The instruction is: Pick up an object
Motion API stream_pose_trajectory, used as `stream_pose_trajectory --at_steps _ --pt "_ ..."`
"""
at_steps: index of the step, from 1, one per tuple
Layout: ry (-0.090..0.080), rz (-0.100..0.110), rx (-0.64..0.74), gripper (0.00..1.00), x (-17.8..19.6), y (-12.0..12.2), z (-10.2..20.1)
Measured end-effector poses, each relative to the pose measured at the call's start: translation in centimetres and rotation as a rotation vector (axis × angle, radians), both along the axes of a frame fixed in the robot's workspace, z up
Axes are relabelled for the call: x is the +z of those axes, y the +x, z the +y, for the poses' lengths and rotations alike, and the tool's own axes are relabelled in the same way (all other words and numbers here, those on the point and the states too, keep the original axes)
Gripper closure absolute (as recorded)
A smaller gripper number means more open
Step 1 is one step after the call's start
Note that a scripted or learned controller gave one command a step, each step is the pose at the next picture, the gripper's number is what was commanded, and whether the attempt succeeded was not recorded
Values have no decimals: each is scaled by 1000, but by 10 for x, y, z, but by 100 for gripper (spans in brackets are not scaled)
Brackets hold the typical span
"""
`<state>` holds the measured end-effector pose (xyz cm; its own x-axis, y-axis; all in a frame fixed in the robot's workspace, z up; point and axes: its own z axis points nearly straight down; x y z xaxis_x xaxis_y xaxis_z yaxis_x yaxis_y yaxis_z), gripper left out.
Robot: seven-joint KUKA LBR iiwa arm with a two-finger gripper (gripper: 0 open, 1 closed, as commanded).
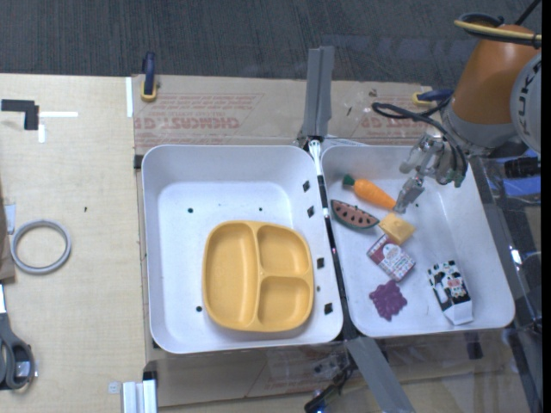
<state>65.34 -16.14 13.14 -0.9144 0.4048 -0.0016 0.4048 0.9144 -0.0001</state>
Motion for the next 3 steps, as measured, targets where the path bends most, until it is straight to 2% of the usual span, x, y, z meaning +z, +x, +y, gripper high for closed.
stream_pose_trajectory --at_steps 1,2,3 --pt "0 -1 -148 0 -39 -23 64" --pt "-2 -5 -145 100 -29 -21 64" --pt "0 -1 -314 100 93 -27 96"
